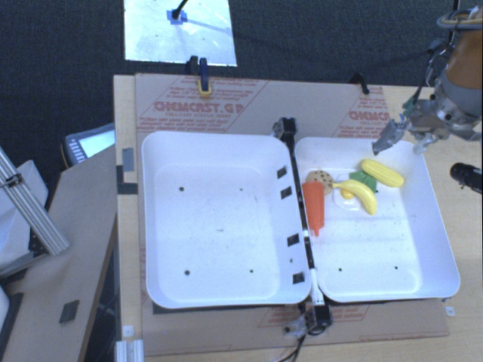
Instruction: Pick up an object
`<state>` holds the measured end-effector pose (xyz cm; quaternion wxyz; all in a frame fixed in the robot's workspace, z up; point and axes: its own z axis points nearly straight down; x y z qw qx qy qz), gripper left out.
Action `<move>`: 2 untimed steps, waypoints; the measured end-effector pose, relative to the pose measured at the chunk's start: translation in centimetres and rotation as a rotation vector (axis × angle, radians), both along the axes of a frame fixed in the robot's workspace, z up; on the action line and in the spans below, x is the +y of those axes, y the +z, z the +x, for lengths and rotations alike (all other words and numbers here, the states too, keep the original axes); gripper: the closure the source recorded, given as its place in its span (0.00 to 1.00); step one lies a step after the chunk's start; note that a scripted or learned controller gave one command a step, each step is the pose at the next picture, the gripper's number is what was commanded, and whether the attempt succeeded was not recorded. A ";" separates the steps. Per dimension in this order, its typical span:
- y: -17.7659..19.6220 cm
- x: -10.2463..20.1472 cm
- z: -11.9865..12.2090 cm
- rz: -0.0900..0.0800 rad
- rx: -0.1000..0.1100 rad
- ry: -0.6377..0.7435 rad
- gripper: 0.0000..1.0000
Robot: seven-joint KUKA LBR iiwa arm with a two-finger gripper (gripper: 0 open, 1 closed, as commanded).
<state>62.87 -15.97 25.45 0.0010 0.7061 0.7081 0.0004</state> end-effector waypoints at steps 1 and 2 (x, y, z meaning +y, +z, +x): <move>-3.4 -5.0 1.0 -0.003 -0.001 -0.004 0.00; -7.3 -2.0 1.4 0.001 0.002 0.003 0.00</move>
